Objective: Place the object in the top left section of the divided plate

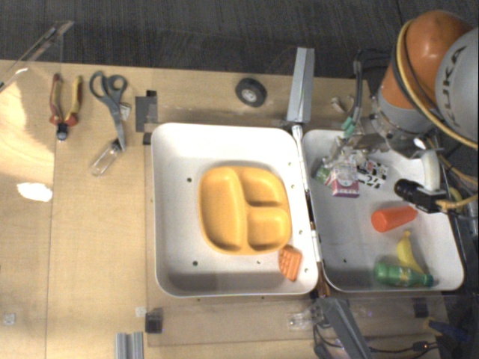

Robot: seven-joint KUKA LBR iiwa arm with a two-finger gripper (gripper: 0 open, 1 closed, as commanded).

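Observation:
A yellow divided plate lies in the middle of the left bin; it has one long section on its left and two smaller ones on its right, all bare. An orange ridged piece rests against the left bin's lower right corner, off the plate. My gripper hangs over the upper left part of the right bin, just above a small pink and white packet with a green bit beside it. Clutter there hides whether anything is between the jaws.
The right bin also holds an orange cylinder, a yellow banana, a green bottle and a black and white patterned piece. Scissors, pliers and a tape roll lie on the bench behind the bins.

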